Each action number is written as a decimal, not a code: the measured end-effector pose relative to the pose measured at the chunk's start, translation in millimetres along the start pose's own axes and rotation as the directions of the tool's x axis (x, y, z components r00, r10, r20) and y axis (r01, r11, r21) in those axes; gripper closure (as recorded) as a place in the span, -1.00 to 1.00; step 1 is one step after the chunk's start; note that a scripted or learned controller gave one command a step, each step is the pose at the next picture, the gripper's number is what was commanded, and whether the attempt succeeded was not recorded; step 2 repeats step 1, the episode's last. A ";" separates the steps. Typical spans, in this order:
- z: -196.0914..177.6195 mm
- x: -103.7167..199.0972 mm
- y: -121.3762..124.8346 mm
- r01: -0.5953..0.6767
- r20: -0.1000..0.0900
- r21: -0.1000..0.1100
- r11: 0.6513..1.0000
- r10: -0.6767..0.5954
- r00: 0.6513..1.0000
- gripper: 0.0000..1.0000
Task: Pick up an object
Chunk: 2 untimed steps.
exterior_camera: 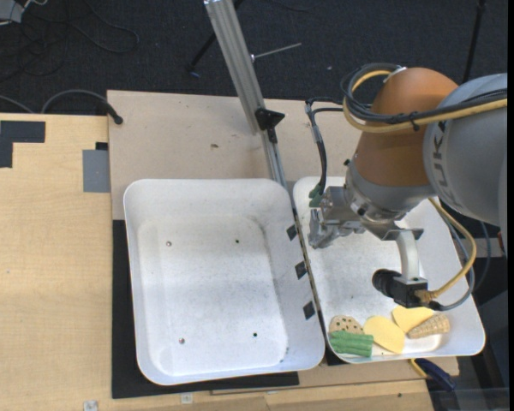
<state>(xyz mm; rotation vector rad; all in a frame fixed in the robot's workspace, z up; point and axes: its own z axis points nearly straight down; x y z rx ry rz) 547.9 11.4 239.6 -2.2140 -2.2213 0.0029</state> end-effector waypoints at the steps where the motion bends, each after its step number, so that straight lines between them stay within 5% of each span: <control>1: 7.2 53.2 19.1 0.001 0.001 -0.002 1.000 -0.001 1.000 1.00; 2: 7.2 53.2 19.1 0.001 0.001 -0.002 1.000 -0.001 1.000 1.00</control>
